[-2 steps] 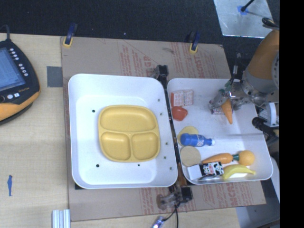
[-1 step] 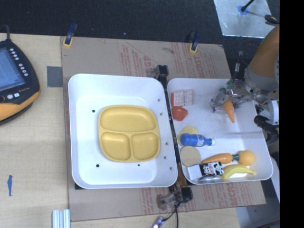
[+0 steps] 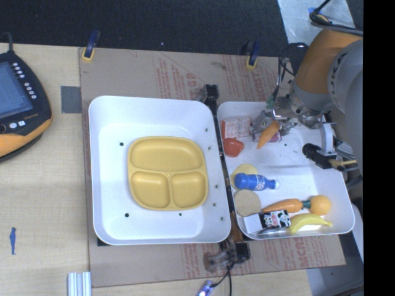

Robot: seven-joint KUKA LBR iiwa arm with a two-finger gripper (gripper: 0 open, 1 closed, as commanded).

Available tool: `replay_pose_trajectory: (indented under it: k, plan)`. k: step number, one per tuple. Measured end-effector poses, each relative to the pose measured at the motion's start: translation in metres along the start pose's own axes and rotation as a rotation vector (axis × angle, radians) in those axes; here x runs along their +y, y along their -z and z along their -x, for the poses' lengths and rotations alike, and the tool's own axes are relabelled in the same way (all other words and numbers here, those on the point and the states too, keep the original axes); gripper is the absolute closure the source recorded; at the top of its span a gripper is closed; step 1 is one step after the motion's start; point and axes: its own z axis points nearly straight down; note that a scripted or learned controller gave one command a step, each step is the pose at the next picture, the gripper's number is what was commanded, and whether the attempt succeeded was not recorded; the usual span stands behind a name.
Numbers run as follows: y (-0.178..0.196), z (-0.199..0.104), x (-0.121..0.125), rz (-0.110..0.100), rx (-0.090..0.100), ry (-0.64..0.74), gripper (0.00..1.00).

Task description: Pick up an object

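My gripper [image 3: 270, 130] hangs over the far part of the right bin [image 3: 345, 193], reaching in from the right. A small orange carrot-shaped piece [image 3: 266, 136] sits between its fingers, tip pointing down-left, and the fingers look closed on it. Lying in the same bin are a red-and-white packet [image 3: 234, 128], a red tomato-like piece [image 3: 233, 147], a blue bottle [image 3: 253, 181], a pale yellow round [image 3: 247, 169], a tan disc [image 3: 247, 201], a longer carrot [image 3: 282, 205], an orange [image 3: 320, 204], a banana [image 3: 308, 226] and a black-and-white carton [image 3: 274, 219].
The left bin [image 3: 108, 128] holds a yellow divided plate [image 3: 168, 171]. A teach pendant [image 3: 15, 106] lies on the bench at the far left. The grey arm with its orange band [image 3: 324, 54] and a black fitting [image 3: 318, 156] overhang the right bin's far right side.
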Motion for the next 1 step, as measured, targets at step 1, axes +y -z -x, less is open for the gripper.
replay_pose_trajectory:
  k: [1]
  plan:
    - [0.0876, -0.0825, -0.0337, 0.004, 0.000, 0.000, 1.00]
